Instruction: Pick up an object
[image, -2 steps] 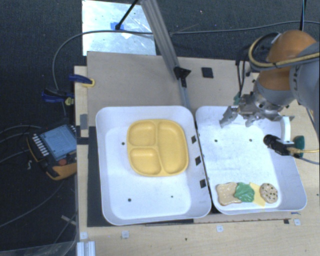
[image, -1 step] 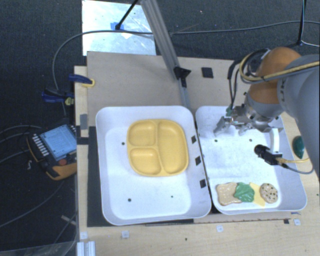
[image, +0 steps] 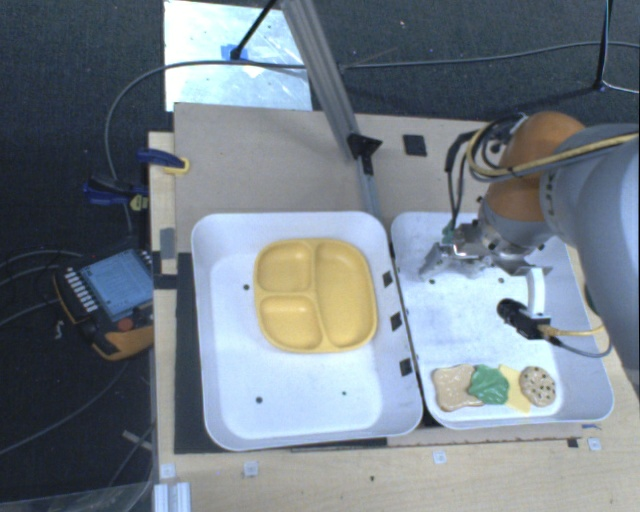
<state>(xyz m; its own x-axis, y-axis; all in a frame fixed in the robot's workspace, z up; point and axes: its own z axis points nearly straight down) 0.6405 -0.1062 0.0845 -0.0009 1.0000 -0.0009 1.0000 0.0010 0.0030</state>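
Note:
Four toy foods lie in a row along the near edge of the right bin (image: 585, 300): a tan bread slice (image: 453, 388), a green leafy piece (image: 490, 384), a yellow cheese slice (image: 517, 397) and a chocolate-chip cookie (image: 538, 385). The green piece overlaps the bread and the cheese. My gripper (image: 452, 258) hangs over the far left part of the right bin, well away from the foods, with nothing seen in it. The grey arm with its orange band (image: 530, 165) comes in from the right.
A yellow divided plate (image: 315, 295) sits in the left bin (image: 230, 390). A slanted metal pole (image: 335, 95) crosses the back of the bench. A black cable fitting (image: 520, 318) hangs over the right bin. Cables and a handheld device (image: 110, 300) lie off the bench to the left.

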